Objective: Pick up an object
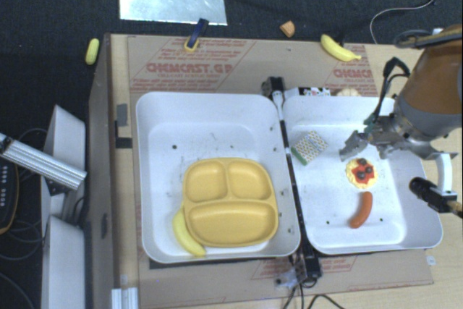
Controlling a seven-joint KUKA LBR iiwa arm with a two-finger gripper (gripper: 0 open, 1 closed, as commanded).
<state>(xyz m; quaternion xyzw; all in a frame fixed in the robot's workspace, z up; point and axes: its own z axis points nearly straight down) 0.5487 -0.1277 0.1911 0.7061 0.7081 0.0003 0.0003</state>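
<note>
right bin's point(405, 231) front floor seems open beside sausage point(361, 210).

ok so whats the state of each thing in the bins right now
yellow tray: flat in the left bin, nothing in its compartments
banana: wedged by the tray's lower left corner
hot dog: lying loose in the right bin
pizza piece: flat, untouched
patterned packet: flat beside the divider
end effector: above the right bin, holding nothing

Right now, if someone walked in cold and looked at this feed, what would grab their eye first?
Probably the big yellow divided tray in the left bin, with a yellow banana tucked against its lower-left edge. Next, the grey-and-orange arm reaching over the right bin, its gripper just above a small pizza toy and a sausage.
</note>
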